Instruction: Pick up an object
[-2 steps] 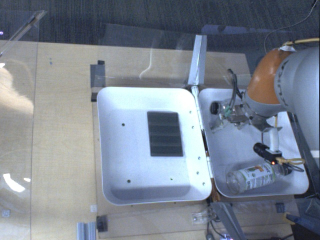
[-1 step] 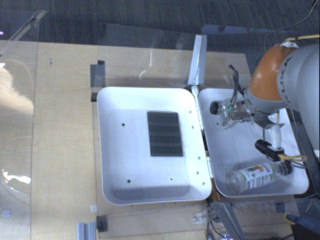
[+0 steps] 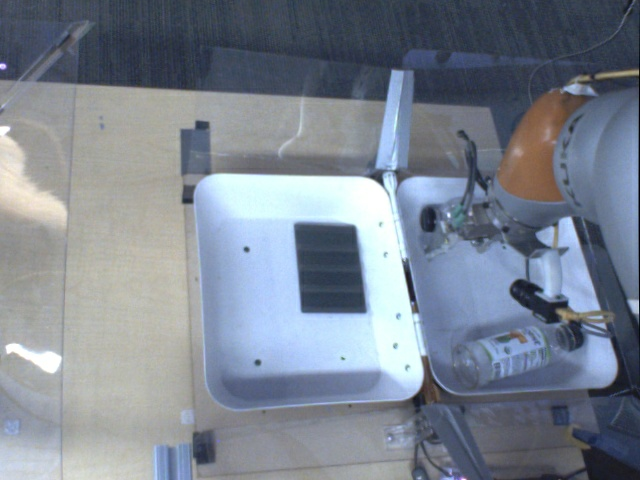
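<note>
A clear plastic bottle point(image 3: 508, 354) with a white and orange label lies on its side along the front wall of the right bin point(image 3: 440, 308), its dark cap pointing right. My gripper point(image 3: 446, 226) hangs over the back left part of that bin, pointing left, well behind the bottle and apart from it. Nothing shows at its tip. A flat black ribbed block point(image 3: 328, 267) lies in the middle of the left bin point(image 3: 230, 298).
The grey arm with its orange band point(image 3: 535, 158) reaches in from the right over the back of the right bin. A metal divider bar point(image 3: 393, 133) stands behind the gap between the bins. Wooden benchtop point(image 3: 110, 268) surrounds them.
</note>
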{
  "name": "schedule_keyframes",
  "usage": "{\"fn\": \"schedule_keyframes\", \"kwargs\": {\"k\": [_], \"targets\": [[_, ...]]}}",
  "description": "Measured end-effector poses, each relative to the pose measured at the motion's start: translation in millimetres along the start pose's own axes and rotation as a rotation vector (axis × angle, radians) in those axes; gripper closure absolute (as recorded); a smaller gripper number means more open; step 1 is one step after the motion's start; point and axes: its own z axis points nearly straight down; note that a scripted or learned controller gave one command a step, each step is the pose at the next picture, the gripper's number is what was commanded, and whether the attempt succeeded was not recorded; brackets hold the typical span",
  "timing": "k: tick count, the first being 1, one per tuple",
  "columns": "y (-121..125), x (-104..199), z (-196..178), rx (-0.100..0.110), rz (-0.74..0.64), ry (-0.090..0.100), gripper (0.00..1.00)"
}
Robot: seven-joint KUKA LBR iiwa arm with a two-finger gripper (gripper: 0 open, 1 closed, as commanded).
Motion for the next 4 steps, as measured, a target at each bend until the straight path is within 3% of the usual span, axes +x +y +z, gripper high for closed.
{"fn": "schedule_keyframes", "kwargs": {"k": [1,2,3,4], "targets": [[34.6,-13.9,21.4,0.137,-0.234,0.051,0.0],[34.5,-20.8,10.7,0.134,-0.237,0.033,1.0],[53.0,4.8,-91.7,0.012,-0.269,0.004,1.0],[52.9,5.0,-91.3,0.012,-0.269,0.005,0.0]]}}
